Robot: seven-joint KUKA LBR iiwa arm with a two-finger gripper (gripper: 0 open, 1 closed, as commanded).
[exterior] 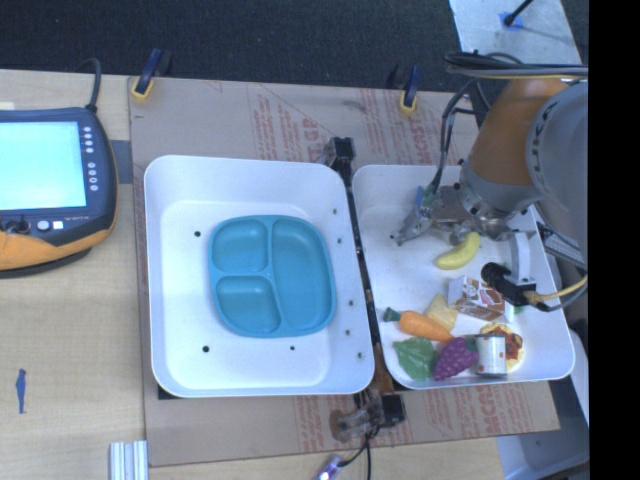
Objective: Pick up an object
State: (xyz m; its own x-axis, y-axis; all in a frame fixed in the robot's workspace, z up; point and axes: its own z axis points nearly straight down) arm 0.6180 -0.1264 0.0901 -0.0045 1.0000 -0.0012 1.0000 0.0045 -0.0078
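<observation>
On the worktop (pixel 250 118) two white bins sit side by side. The left bin (pixel 170 268) carries a blue divided plate (pixel 270 273) at its centre. In the right bin (pixel 385 198) the tool (pixel 412 226) hangs toward ten o'clock over bare bin floor; whether it is spread or closed I cannot tell. A yellow banana (pixel 458 253) lies at its four o'clock, apart from it. A carrot (pixel 420 323), purple grapes (pixel 455 356) and a green piece (pixel 412 353) crowd the bin's six o'clock end.

The table (pixel 70 368) is carrying a brown cardboard sheet (pixel 260 128) bearing two white bins (pixel 170 268), with a teach pendant (pixel 50 183) lying at its left.
</observation>
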